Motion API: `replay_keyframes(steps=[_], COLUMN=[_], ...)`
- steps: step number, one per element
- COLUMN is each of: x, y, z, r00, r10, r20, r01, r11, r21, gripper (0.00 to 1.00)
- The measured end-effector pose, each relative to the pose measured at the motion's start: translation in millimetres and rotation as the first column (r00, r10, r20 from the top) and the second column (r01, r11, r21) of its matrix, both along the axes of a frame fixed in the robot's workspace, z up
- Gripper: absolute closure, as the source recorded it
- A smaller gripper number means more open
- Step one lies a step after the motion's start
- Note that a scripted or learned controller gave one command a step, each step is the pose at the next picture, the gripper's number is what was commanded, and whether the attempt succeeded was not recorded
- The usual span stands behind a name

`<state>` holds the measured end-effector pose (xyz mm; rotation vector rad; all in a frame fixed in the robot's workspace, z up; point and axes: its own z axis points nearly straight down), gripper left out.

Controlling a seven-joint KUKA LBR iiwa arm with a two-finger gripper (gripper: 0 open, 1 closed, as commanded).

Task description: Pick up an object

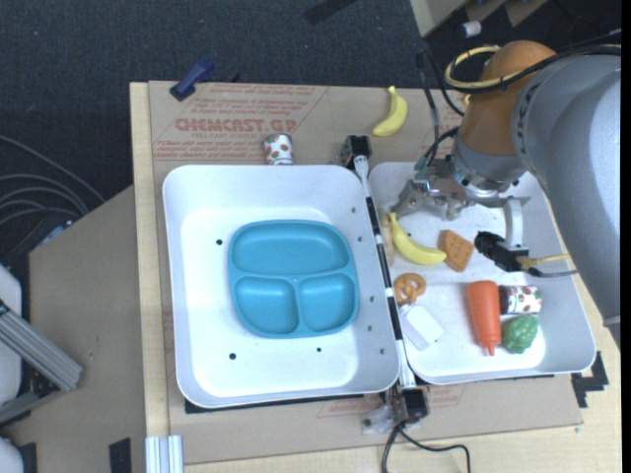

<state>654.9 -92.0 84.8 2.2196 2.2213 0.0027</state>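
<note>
My gripper (pixel 431 200) hangs over the far left part of the right bin (pixel 562 308), just above a yellow banana (pixel 414 247) that lies by the bin's left wall. An orange-brown cracker (pixel 455 248) lies right of the banana. Nearer the front are a pretzel (pixel 408 287), a white tag (pixel 424 326), an orange carrot (pixel 483 313), a green broccoli (pixel 520 334) and a small red-and-white item (pixel 521 299). Nothing shows between the gripper and these things.
The left bin (pixel 192 215) holds a blue divided plate (pixel 293 275). On the bench behind the bins lie a second banana (pixel 391 114), a small patterned cup (pixel 280 148) and a blue object (pixel 192 80). The grey arm (pixel 572 136) covers the right bin's far right.
</note>
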Motion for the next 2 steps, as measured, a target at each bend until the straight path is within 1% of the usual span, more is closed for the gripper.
replay_keyframes(steps=[1,2], x=[0.5,0.4], y=[-0.2,-0.1], z=[10.5,10.2], r00=[1.000,1.000], r10=[0.002,0.002], r20=[0.002,0.001], r01=[-0.002,-0.002], r11=[1.000,1.000], r21=[-0.002,-0.002], gripper=[1.00,0.00])
